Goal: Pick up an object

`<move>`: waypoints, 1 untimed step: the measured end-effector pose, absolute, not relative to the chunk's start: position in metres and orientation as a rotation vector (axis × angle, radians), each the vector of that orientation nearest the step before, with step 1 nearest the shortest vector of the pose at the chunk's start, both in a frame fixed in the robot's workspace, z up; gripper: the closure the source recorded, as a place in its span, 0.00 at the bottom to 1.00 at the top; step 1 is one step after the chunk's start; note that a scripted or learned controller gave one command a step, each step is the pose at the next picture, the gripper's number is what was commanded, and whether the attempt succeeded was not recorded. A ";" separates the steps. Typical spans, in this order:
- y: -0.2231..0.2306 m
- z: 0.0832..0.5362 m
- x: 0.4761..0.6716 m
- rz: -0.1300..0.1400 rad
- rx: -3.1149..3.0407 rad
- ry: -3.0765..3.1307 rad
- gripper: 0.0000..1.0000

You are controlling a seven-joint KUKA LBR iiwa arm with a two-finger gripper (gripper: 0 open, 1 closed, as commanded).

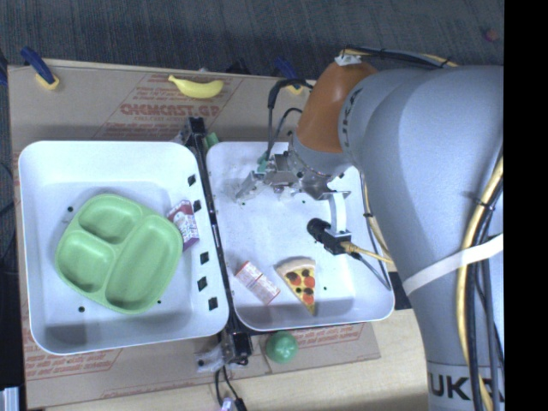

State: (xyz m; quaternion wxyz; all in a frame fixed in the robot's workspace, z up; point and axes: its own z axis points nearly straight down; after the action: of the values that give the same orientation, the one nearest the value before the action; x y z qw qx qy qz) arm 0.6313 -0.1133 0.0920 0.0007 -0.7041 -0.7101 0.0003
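The pincer (257, 181) hangs low over the far part of the right bin (364, 302), and I cannot tell its state. The likely candidates lie nearer the front of this bin, apart from the pincer: a pizza slice toy (300, 282) and, just beside it, a small striped packet (256, 281). The slice looks light, stiff and rather smooth — I judge it best taken across its narrow width. The packet seems light and somewhat soft — a hold across its short sides should do.
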 end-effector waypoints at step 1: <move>-0.114 0.102 0.631 0.002 -2.208 -2.231 1.00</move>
State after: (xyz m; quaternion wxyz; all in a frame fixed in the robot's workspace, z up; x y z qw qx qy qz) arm 0.6312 -0.1137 0.1021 0.0013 -0.7035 -0.7107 0.0007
